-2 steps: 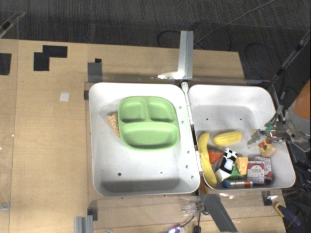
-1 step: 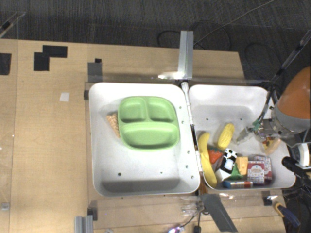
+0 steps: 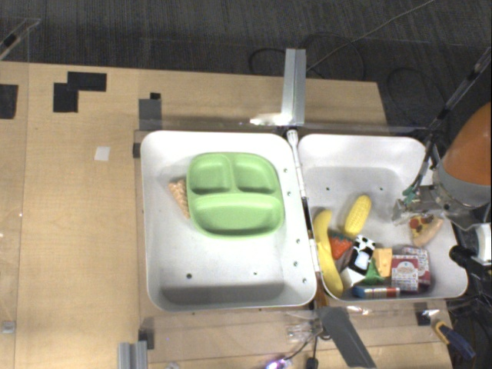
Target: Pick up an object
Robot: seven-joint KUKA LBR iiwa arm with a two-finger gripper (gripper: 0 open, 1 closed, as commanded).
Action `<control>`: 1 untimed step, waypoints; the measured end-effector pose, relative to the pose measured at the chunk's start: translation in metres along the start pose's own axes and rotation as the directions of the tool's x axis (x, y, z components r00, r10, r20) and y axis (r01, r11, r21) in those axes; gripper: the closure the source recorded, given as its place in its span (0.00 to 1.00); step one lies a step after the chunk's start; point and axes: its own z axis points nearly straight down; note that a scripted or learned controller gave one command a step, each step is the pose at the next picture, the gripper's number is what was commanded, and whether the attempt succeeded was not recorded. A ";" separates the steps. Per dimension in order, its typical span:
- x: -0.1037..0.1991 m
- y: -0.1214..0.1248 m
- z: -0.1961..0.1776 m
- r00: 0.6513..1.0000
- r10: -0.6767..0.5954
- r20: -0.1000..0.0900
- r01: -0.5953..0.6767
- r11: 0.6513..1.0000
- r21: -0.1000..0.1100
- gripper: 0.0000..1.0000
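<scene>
My gripper point(image 3: 410, 204) hangs low over the right side of the right bin point(image 3: 361, 156), under the arm's orange band point(image 3: 470, 154). Just below it, touching or nearly touching, is a small tan and red piece point(image 3: 424, 228); whether it is held cannot be made out. To the left lie a yellow corn cob point(image 3: 357, 214) and a banana point(image 3: 327, 256) along the bin's left wall. At the front of the bin sit an orange-red piece point(image 3: 340, 247), a black and white object point(image 3: 361, 254), a yellow-green block point(image 3: 381, 261), a red patterned box point(image 3: 410, 270) and a red and blue marker point(image 3: 375, 291).
The left bin point(image 3: 165, 267) holds a green divided plate point(image 3: 233, 193) with a tan waffle-like piece point(image 3: 179, 197) poking out from under its left edge. A metal post point(image 3: 294, 87) rises behind the wall between the bins. Cables run on the floor behind.
</scene>
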 end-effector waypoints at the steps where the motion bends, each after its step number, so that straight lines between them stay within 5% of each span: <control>1: 0.037 0.057 -0.085 0.999 0.040 0.003 -0.040 0.999 0.005 1.00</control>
